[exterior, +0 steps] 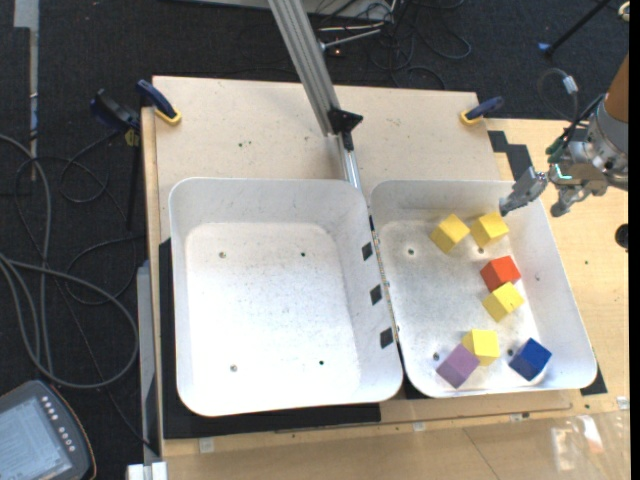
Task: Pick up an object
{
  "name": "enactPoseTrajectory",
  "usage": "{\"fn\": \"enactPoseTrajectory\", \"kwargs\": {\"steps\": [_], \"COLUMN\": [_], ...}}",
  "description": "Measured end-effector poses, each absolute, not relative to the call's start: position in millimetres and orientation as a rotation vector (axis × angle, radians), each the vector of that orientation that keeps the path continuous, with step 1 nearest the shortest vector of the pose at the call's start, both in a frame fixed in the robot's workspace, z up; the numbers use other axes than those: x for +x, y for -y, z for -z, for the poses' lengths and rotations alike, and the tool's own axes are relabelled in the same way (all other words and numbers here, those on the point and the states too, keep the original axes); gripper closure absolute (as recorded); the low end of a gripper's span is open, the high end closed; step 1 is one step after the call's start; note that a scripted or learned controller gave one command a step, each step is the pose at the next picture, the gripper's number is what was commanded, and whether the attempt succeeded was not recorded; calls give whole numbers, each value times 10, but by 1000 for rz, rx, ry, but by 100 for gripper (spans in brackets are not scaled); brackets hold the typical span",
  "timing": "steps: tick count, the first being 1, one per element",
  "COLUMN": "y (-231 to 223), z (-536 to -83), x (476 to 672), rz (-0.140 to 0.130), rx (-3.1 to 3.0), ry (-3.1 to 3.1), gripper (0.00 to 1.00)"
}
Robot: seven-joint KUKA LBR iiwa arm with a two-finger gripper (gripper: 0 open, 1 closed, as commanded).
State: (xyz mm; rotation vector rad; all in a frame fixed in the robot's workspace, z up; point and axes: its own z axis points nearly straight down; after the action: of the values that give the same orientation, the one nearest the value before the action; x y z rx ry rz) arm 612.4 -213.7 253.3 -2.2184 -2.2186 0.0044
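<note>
Seven small blocks lie in the right-hand shallow white plastic bin (560,298), at the right of the frame: four yellow, one orange-red, one purple, one blue. The nearest to the arm's jaws (545,194) is a yellow cube (490,229) near the bin's upper right corner, just beside another yellow cube (451,232). It looks matte, square-edged and slightly turned. The jaws hang above the bin's upper right rim, spread apart and holding nothing. From here I'd worry about a descent too close to the sloped wall, where a finger could catch the rim, or nudge the cube into its neighbour. The left-hand white bin (190,268) sits alongside on the pale wooden table (260,128).
</note>
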Motion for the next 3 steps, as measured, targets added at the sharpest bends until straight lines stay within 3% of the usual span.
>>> {"fn": "enactPoseTrajectory", "kwargs": {"steps": [1, 3], "y": [2133, 2047], "z": [-2560, -1438], "x": [6134, 5938], "rz": [-2, -5], "rx": [-2218, -2218], "ry": [2224, 2218], "gripper": [0, 0]}}
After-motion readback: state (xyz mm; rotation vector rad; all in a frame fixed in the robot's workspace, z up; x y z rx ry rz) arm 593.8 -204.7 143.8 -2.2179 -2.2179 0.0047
